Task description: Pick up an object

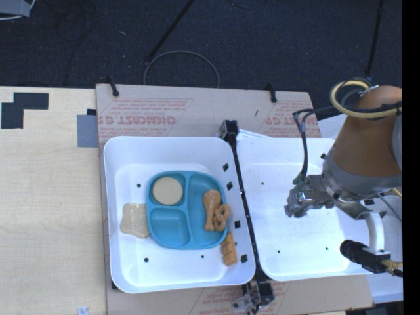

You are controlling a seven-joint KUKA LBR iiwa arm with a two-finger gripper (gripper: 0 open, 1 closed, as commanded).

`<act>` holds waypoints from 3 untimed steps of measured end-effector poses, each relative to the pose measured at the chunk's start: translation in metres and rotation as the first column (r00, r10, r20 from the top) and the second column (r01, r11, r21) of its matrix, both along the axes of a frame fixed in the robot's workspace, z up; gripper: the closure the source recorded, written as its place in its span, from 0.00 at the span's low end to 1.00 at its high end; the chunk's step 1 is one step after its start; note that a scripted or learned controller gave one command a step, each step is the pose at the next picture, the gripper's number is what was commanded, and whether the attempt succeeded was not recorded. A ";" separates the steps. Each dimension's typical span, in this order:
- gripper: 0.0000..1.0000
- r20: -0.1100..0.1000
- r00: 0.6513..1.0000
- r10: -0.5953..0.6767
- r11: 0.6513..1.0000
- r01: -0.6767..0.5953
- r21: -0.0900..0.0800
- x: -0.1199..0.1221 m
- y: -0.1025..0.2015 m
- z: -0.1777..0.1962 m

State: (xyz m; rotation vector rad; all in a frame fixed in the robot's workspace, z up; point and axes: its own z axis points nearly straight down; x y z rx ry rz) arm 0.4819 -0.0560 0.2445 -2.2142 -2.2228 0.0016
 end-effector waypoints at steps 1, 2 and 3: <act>1.00 0.000 1.000 0.000 1.000 0.000 -0.001 0.009 0.053 -0.003; 1.00 0.001 1.000 0.000 1.000 0.000 -0.001 0.025 0.104 0.003; 1.00 0.000 1.000 -0.001 1.000 0.001 -0.002 0.048 0.155 -0.013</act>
